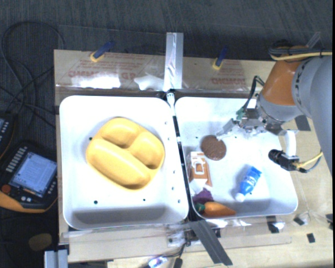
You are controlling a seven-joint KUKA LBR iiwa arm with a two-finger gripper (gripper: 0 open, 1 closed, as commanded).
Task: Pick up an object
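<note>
Closest to me, at the near edge of the right bin (279, 205), a carrot (216, 209) lies on its side with a scrap of purple (201, 196) tucked against its blunt end. Just behind those, against the wall between the bins, a small orange and white packet (199, 168) lies flat. A blue and white bottle (248, 182) rests tilted to the right of the packet, on the open floor of the bin. Behind the packet sits a brown round disc (213, 147).

The gripper (241, 123) hangs over the far part of the right bin, the grey arm with its orange band (279, 85) reaching in from the right. The disc lies just down and to the left of the gripper, nearer than anything else; the bottle is well apart from it, toward the near side. Whether the gripper is spread or pressed together I cannot tell from here, and nothing shows pinched in it.

In the left bin (72, 205), a big yellow lumpy thing (124, 152) takes up the middle.
</note>
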